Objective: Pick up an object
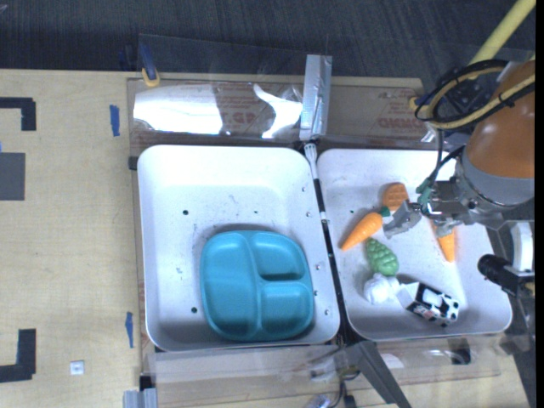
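Toy carrot (362, 229) lies in the right bin (493, 317) by the claw (406, 217), its spread unclear; left bin (170, 177) holds a blue tray (255, 286).

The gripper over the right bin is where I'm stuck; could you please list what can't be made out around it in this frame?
- Gripper: too small and blurred in the camera view to tell finger state or contact with the carrot.
- Orange piece: partly hidden by the wrist; what it is stays unclear.
- Orange object: partly covered by the gripper.
- Black-and-white toy: too small to identify.
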